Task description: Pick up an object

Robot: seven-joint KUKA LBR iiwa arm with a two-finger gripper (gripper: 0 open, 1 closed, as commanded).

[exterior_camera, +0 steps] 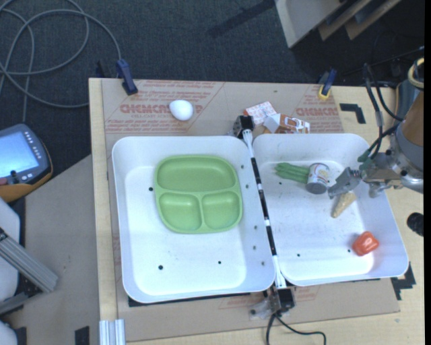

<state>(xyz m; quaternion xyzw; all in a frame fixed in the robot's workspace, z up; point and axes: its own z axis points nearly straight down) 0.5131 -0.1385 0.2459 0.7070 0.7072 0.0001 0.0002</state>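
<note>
We see even, bright overhead light; both white bins (135,269) come out nearly washed out, with soft, short shadows under the green tray (199,192). The floor (202,40) beyond the bench's far edge is dim. The arm (411,135) at the right edge looks slightly blurred, perhaps from motion.

We look down on a bench topped with a brown board (222,101) printed with faded red lettering, held at its far edge by two blue clamps (126,75), one toward each corner. Around it we see a dark grey carpeted floor (175,40). A pale cable (47,40) loops across the floor at upper left, and a handheld control pad with a lit blue screen (20,156) sits at the left edge. At the top right we make out the corner of some light-coloured furniture (323,20). The lighting is even and soft, without hard shadows.
</note>
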